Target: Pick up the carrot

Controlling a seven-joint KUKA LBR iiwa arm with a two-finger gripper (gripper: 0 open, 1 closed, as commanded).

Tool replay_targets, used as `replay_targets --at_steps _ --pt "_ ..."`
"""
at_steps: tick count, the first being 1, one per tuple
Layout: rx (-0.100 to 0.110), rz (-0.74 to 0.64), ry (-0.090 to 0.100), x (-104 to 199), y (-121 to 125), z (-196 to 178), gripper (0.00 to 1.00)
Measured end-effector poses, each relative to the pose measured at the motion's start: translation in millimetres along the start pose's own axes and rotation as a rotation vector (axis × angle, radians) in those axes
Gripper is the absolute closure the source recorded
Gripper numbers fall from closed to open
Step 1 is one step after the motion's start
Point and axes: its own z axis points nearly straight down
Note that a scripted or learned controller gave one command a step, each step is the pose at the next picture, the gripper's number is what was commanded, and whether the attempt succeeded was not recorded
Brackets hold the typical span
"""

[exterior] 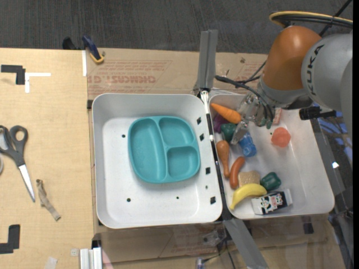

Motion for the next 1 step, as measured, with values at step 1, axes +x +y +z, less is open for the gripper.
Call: replay_targets --at_steps 1 --pt "0.0 0.278 0.0 8.4 -1.3 0.0 0.0"
